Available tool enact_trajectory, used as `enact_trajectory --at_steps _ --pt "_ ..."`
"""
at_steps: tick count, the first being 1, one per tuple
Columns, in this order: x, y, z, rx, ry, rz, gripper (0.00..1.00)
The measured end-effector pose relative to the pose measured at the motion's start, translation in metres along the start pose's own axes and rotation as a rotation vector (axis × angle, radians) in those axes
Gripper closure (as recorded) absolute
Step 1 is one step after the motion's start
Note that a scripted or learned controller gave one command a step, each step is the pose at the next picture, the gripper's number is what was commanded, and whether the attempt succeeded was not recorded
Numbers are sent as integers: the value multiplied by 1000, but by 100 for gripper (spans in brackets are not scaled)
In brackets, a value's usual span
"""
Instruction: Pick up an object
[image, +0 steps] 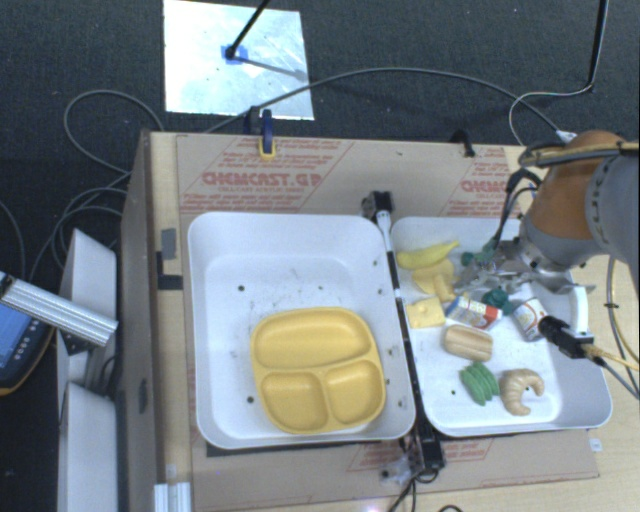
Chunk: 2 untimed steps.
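Note:
My gripper (487, 272) hangs low over the middle of the right bin (590, 400), at the end of the grey arm with its orange band (562, 200). Directly around it lie a small white bottle with a red end (472, 313) and a teal piece (496, 297). A yellow banana (427, 255) and a pale yellow cheese wedge (424, 314) lie to its left. Nearer the front of the bin are a tan bread roll (467, 343), a green vegetable (480, 382) and a beige croissant-like piece (521, 389). A white-and-black item (529, 319) rests under the wrist.
The left bin (215, 300) holds a yellow divided tray (318, 367). A black divider clip (380, 207) sits where the two bins meet. Cables run along the right side of the bench and over the carpet behind it.

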<state>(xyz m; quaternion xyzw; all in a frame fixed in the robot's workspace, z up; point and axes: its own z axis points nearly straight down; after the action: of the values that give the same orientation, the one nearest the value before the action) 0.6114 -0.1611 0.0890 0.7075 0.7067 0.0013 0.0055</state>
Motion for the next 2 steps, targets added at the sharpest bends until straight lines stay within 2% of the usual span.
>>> enact_trajectory --at_steps 1,2 --pt "10 48 9 52 9 9 0" --pt "-8 -9 4 8 5 -2 0"
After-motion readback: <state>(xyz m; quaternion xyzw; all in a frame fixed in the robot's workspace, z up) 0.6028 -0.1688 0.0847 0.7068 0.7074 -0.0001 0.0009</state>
